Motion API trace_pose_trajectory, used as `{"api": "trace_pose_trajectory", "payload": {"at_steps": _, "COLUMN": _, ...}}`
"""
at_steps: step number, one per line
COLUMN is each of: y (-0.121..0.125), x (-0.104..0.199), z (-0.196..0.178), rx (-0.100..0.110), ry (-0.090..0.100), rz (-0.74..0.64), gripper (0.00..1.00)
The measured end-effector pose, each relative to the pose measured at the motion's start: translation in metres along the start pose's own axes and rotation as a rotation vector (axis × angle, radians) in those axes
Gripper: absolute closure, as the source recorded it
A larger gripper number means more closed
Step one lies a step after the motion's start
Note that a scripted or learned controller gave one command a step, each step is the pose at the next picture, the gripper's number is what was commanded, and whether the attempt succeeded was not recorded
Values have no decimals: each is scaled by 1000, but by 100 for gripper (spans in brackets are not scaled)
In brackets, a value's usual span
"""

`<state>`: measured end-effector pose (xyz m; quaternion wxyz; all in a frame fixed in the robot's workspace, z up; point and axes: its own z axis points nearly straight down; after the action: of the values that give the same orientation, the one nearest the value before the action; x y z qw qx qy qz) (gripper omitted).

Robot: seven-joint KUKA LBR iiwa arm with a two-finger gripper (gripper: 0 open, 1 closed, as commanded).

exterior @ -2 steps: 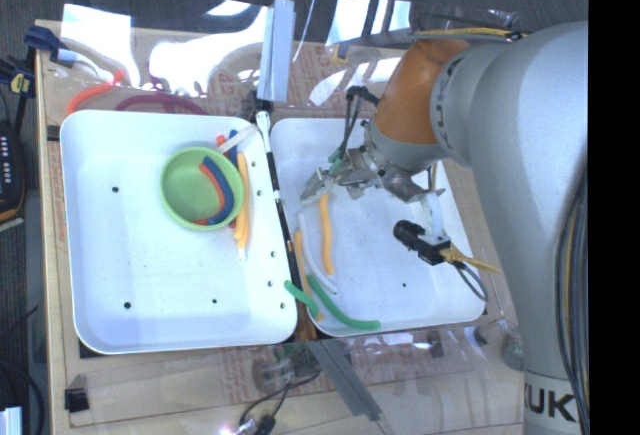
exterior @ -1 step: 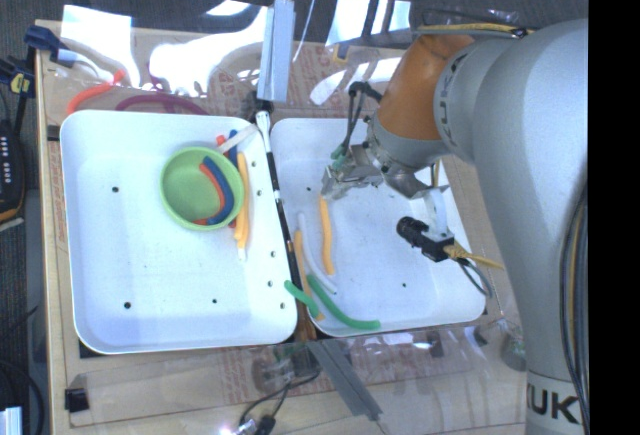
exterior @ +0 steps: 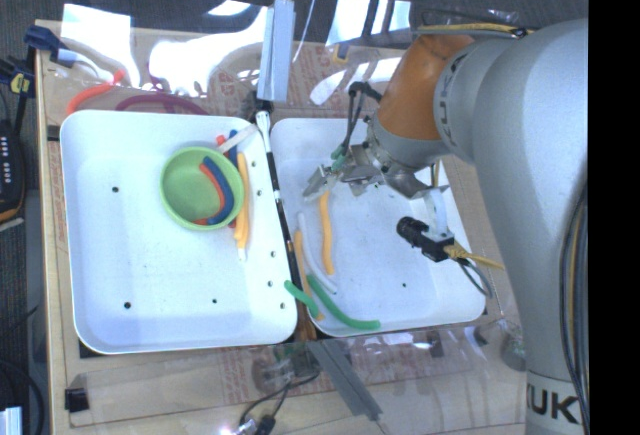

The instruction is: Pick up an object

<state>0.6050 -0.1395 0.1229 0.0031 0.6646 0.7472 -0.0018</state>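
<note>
Over the right bin point(exterior: 400, 295), mid-reach: my gripper point(exterior: 325, 179) hangs low above the bin's upper left part, close to the wall it shares with the left bin point(exterior: 130, 263). The orange band point(exterior: 415, 98) of my arm rises behind it. From this slanted view I cannot tell whether my jaws stand open or closed, and nothing can be seen clamped in them.

The step in hand looks like the approach, with no pick made. The likeliest target, in my judgement, is the orange stick point(exterior: 325, 231). It lies lengthwise on the right bin's floor, its upper end just below my gripper. Further down, a white strip point(exterior: 318, 278) lies near the left wall. A curved green strip point(exterior: 338, 315) lies along the bottom rim and partly rides over the bin's edge.

The next move would call for lining up squarely across the orange stick's narrow width, then dropping straight down until I reach the floor. The stick is thin and lies flat, so a shallow descent would close on air.

In the left bin a green bowl point(exterior: 203, 188) holds red and blue pieces, with another orange stick point(exterior: 241, 215) beside its right rim.

The only legible writing is "KUK" point(exterior: 552, 408), white letters on my grey base, cut off at the frame's edge.
</note>
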Motion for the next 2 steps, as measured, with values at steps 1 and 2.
{"api": "trace_pose_trajectory", "payload": {"at_steps": 1, "y": -3, "x": 23, "z": 31, "rx": 7, "ry": 8, "rz": 110, "gripper": 0}}
{"api": "trace_pose_trajectory", "payload": {"at_steps": 2, "y": -3, "x": 22, "z": 21, "rx": 8, "ry": 8, "rz": 107, "gripper": 100}}
